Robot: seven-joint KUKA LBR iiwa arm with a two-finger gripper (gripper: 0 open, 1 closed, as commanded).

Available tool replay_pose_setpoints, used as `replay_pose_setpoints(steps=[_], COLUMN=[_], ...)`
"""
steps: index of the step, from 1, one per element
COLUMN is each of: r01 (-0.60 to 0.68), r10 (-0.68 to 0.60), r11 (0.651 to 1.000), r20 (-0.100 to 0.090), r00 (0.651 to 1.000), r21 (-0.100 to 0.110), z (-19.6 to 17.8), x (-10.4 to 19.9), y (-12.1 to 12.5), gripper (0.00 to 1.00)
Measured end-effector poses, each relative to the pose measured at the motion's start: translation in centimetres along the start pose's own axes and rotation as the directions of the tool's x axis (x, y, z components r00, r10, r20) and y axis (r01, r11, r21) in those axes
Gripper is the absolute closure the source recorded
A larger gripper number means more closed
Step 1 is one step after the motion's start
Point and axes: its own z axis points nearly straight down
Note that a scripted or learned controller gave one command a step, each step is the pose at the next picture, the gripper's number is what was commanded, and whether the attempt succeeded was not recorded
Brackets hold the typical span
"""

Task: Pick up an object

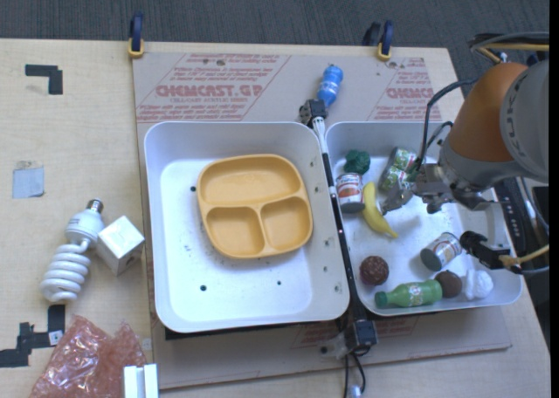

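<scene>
The right bin holds several small things: a yellow banana, a red-labelled can, a green broccoli piece, a crinkly green-and-white packet, a silver can, a brown ball, a green bottle and a white lump. My gripper hangs low over the middle of this bin, just right of the banana and below the packet. Its fingers stand open with nothing between them.
The left bin bears a yellow divided tray. Off the bins to the left lie a spiral light bulb, a white cube and a reddish plastic bag. A blue bottle lies behind the bins.
</scene>
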Motion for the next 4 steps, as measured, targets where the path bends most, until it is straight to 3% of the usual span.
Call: replay_pose_setpoints(steps=[1, 2, 3, 4], r01=[0.001, 0.003, 0.001, 0.000], r10=[-0.001, -0.003, -0.001, 0.000], r11=[1.000, 1.000, 1.000, 1.000], r20=[0.000, 0.002, 0.000, 0.000], r00=[1.000, 1.000, 1.000, 1.000], r21=[0.000, -0.002, 0.001, 0.001], z=[0.9, -0.1, -9.0, -15.5], x=[1.0, 1.0, 9.3, 15.2], y=[5.0, 5.0, 8.4, 7.7], gripper=[0.00, 1.00, 1.00, 1.00])
